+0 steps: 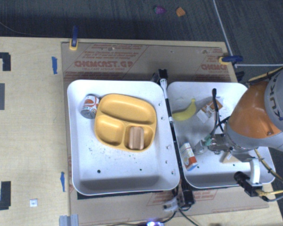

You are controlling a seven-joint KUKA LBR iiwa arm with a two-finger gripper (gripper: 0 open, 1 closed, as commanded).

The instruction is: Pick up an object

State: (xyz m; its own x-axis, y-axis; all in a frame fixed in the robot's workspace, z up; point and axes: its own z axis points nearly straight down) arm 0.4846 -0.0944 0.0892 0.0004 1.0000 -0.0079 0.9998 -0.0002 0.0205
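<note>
- Reaching down into the right bin (pixel 198 180), the arm (pixel 254 119) appears to be in the approach step of a pick; no object shows between the fingers, so nothing counts as held.
- Its gripper (pixel 212 142) sits low over the bin floor, partly masked by the wrist and cables, and I cannot tell whether it is spread or pressed together.
- Candidate objects lie close by: a small bottle with a red label (pixel 188 156) just to the gripper's lower left, a banana (pixel 186 111) up and to its left, and a small carton (pixel 209 111) just above it.
- Well off to the gripper's left, in the left bin (pixel 80 173), rest a yellow divided tray (pixel 125 121) with a brown block (pixel 135 138) in one compartment, and a can (pixel 89 106) touching the tray's far corner.
- Judging by nearness, the bottle looks the likeliest target; the next move would call for centring over it, lining the fingers across its narrow width, descending, then closing.
- Lying near the bin wall, it may leave little room for one finger.
</note>
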